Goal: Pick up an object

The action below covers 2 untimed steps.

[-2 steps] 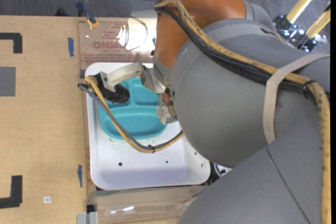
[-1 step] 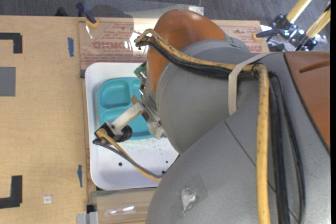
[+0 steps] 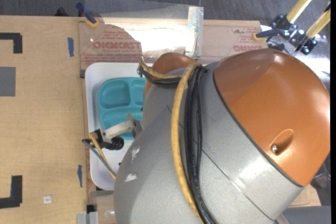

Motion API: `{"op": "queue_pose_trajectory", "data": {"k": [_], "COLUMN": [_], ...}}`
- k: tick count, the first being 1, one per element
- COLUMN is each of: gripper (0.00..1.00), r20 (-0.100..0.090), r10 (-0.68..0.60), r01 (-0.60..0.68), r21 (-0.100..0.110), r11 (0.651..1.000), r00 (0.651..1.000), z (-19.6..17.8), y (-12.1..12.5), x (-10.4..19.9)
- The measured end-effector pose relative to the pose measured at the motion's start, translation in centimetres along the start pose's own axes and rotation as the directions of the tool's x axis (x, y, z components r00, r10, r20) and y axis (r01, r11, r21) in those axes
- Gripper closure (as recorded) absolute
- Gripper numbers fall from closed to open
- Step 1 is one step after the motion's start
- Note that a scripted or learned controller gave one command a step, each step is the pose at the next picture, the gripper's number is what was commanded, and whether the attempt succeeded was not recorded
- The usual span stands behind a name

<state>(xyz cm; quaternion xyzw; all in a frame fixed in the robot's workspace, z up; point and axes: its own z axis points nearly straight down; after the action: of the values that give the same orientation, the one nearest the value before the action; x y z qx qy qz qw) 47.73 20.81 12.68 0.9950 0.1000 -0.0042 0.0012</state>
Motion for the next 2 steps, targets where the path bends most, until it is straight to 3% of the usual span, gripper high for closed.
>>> {"op": "queue_pose_trajectory", "data": {"k": [1,2], "gripper": [1.00,1.00], "r20": [-0.013,-0.018], "r10": [-0.002,-0.001], "r01": [0.002,0.001], "r21": [0.004,0.006], "r11": [1.000,1.000], "r00": [1.000,1.000], "z": [-6.9,-20.3], "y": [-1.7,-1.6], "x": [0.5,0.5]}}
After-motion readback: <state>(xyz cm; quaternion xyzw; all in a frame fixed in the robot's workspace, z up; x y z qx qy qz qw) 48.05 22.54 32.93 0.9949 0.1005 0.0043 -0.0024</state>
